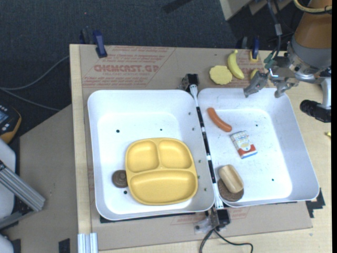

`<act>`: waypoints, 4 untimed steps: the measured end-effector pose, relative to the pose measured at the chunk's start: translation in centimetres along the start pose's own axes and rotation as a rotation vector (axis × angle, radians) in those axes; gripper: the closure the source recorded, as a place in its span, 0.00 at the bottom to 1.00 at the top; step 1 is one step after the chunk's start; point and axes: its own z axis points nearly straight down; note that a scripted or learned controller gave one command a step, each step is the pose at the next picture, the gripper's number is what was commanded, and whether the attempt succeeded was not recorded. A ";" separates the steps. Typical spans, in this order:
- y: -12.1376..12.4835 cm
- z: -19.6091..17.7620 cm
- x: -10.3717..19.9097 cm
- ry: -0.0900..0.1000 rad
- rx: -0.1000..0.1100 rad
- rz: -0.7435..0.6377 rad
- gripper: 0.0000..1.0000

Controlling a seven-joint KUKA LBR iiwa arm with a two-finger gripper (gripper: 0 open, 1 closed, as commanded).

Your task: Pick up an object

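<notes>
From my station I see the gripper (267,86) poised above the far rim of the right bin (295,141), its two fingers spread wide with nothing between them. I judge this to be the approach step: no object is picked yet, and the arm has to choose a target and come down.

Nearest below and toward the camera from the gripper lies the sausage (219,119); further on the same side sits the small red-and-white carton (243,144), flat on the bin floor, and beyond it, at the near edge, the bread roll (230,178) resting on a brown disc. Just outside the bin, beside the gripper toward the left bin, lie a banana (236,64) and a yellow wavy slice (221,75) on the bench. The next move, I reckon, calls for shifting inward over the sausage and descending with the fingers across its narrow width.

Far off, the yellow divided plate (159,170) half covers a brown round thing (120,179) I can't identify. The arm's upper part is cut off by the frame.
</notes>
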 end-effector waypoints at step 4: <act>2.9 15.4 4.2 0.000 -0.003 -0.001 0.00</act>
